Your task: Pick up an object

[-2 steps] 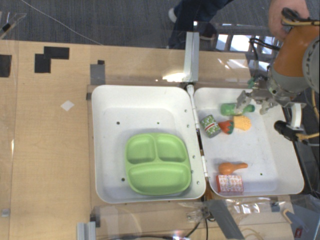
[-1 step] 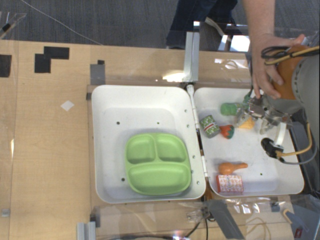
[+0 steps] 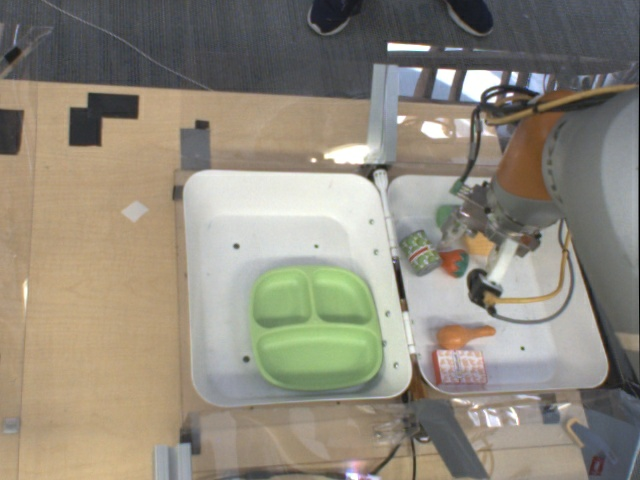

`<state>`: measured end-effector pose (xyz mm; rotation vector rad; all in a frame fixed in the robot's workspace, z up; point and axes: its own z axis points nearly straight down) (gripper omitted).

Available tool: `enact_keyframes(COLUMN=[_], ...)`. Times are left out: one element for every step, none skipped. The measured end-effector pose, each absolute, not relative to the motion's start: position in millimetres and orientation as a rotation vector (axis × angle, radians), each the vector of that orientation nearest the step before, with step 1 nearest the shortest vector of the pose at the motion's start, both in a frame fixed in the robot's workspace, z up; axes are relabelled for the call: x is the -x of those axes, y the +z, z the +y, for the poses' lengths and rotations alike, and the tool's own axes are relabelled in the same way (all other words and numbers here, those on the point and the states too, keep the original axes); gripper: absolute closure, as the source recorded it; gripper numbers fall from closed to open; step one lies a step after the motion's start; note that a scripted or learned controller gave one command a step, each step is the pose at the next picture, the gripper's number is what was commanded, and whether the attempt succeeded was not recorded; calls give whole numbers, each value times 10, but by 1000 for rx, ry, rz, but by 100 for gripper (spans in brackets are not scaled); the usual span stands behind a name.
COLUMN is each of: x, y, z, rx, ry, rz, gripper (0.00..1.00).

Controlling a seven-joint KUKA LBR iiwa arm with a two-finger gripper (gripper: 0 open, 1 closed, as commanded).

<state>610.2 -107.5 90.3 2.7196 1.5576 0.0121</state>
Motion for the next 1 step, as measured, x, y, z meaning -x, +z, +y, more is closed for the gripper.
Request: enact_keyframes(x=[-6131], y=[1027], z=[-1044], rx=[-2716], ry=[25], rz=[1565], gripper=[100])
